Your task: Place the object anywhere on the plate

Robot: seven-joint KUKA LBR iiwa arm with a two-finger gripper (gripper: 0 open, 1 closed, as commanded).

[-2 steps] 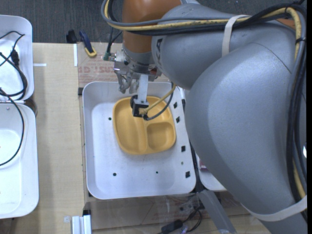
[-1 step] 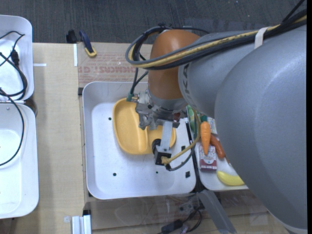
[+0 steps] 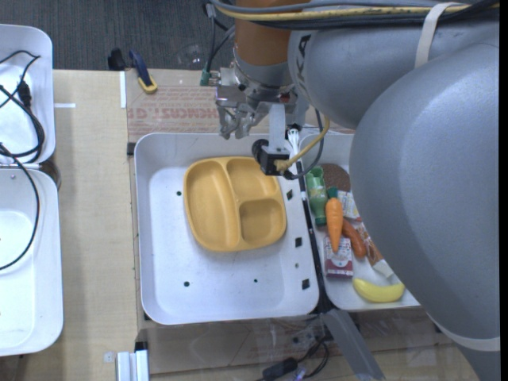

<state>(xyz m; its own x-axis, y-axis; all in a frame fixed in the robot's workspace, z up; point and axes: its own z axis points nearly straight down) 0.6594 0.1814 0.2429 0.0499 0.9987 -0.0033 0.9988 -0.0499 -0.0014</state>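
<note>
The yellow plate (image 3: pixel 235 203) lies in the left bin (image 3: pixel 159 276), toward its far right corner, three compartments, nothing on it; the right bin (image 3: pixel 337 296) holds the loose items: a carrot (image 3: pixel 334 223) upright along its left edge, a green bottle (image 3: pixel 317 187) just beyond it toward the far edge, a small red-and-white carton (image 3: pixel 339 259) and a banana (image 3: pixel 378 290) at the near edge; the arm's bulk covers the rest of that bin.

The gripper (image 3: pixel 236 125) hangs over the far rim of the left bin, just past the plate's far edge; whether the jaws are apart or closed I cannot tell from here, and nothing is visible between them; I would not credit it with a grasp.

Judgement: the object is not yet on the plate; which item is meant is unclear, the carrot being the most exposed candidate.

To do the step well: confirm a real hold first; come over the plate's large left compartment, well inside the rim; lower close before letting go, so a round item does not roll off the lip; keep the dangling cable (image 3: pixel 305 151) off the divider.
</note>
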